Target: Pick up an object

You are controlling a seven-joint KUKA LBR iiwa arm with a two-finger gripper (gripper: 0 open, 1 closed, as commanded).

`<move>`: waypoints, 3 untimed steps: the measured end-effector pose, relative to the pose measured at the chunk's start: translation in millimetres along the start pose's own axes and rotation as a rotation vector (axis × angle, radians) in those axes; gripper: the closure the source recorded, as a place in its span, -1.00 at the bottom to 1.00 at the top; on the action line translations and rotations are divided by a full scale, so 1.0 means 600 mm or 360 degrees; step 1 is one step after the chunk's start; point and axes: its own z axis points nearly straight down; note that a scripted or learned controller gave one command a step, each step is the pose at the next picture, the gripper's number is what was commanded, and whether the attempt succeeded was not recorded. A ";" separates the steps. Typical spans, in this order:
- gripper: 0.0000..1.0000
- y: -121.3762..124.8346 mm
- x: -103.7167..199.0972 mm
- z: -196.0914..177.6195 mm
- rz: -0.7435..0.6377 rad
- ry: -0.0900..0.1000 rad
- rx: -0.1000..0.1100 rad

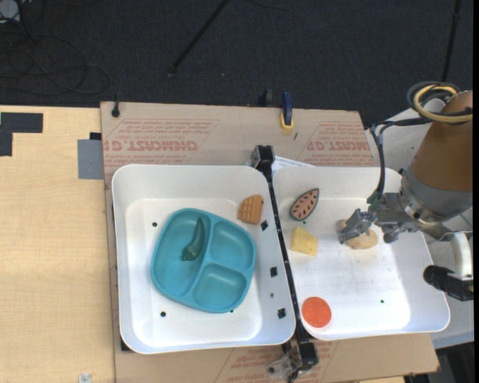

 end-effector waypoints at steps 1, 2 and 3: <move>-1.00 0.153 0.045 0.003 -0.0007 -0.0001 -0.0009; 1.00 0.147 0.042 -0.013 -0.0002 0.0002 0.0003; 1.00 0.190 0.088 0.014 -0.0004 0.0001 0.0000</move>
